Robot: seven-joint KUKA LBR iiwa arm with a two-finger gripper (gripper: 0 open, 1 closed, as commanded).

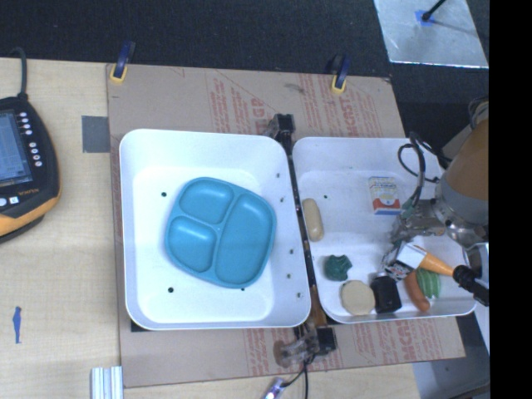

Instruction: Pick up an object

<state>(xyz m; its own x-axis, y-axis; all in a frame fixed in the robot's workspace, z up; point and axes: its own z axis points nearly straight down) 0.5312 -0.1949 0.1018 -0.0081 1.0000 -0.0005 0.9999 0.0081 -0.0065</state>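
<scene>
The arm reaches in over the right bin (349, 152), its gripper (405, 254) low among the clutter at the near right corner, just above a black block (385, 294) and beside a carrot (420, 293). Whether it grips anything cannot be told. The blue plate (220, 231) lies in the left bin (141, 302).

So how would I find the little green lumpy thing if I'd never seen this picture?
Look in the right bin, the one crowded with small things. Near its lower left part sits the green lump, below the long tan roll and above the pale round piece. It is the only dark green, crumpled-looking thing there.
</scene>
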